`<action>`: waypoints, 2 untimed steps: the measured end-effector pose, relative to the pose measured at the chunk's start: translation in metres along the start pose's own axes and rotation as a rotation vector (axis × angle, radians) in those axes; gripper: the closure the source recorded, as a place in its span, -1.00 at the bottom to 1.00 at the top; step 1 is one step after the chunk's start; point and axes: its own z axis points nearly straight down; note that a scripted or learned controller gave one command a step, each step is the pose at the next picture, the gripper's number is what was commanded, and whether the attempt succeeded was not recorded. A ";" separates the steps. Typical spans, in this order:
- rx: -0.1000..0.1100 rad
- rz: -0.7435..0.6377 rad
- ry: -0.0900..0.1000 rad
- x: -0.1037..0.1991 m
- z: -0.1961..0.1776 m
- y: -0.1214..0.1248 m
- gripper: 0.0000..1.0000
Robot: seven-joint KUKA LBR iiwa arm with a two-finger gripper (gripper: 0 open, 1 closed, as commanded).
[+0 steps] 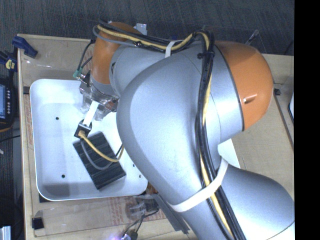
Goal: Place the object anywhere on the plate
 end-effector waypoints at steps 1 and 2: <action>0.000 0.180 0.002 0.013 -0.001 0.003 1.00; -0.002 0.053 0.004 0.083 -0.151 -0.074 1.00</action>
